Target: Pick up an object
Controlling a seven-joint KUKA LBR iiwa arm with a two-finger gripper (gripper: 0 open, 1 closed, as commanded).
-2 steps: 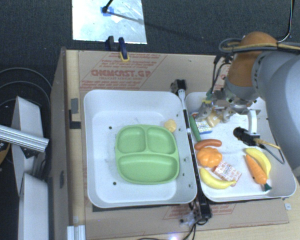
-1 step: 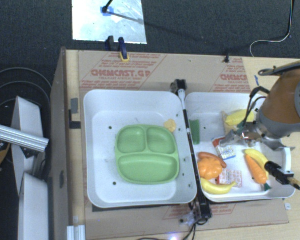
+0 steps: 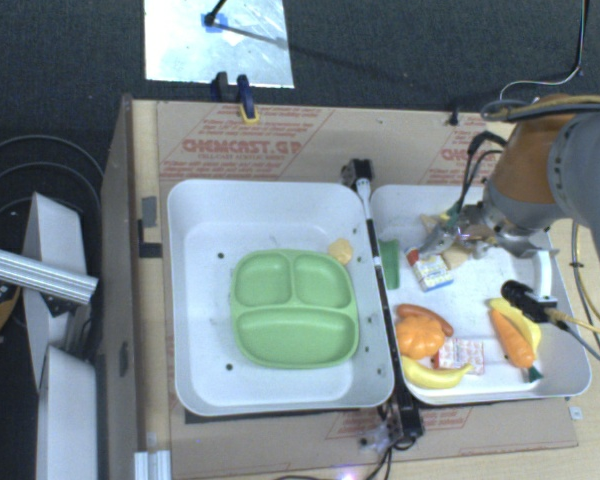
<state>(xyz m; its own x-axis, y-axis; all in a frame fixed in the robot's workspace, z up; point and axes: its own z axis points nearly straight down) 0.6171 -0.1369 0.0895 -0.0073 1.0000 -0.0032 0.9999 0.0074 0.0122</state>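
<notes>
My gripper [image 3: 448,236] hangs low over the back of the right bin [image 3: 570,368]. A small red, white and blue box [image 3: 432,270] lies just in front of it, close to its tip; I cannot tell if they touch. Further forward sit an orange rounded toy [image 3: 420,332], a yellow banana [image 3: 435,374], a small red-and-white packet [image 3: 466,353] and an orange carrot [image 3: 515,337]. A green stick [image 3: 389,264] lies along the bin's left wall.
The left bin [image 3: 205,268] holds a green divided plate [image 3: 295,306] and a small yellow piece [image 3: 340,251] at the plate's back right corner. A dividing rail [image 3: 375,268] runs between the bins. The arm's grey body [image 3: 565,173] overhangs the right bin's back right.
</notes>
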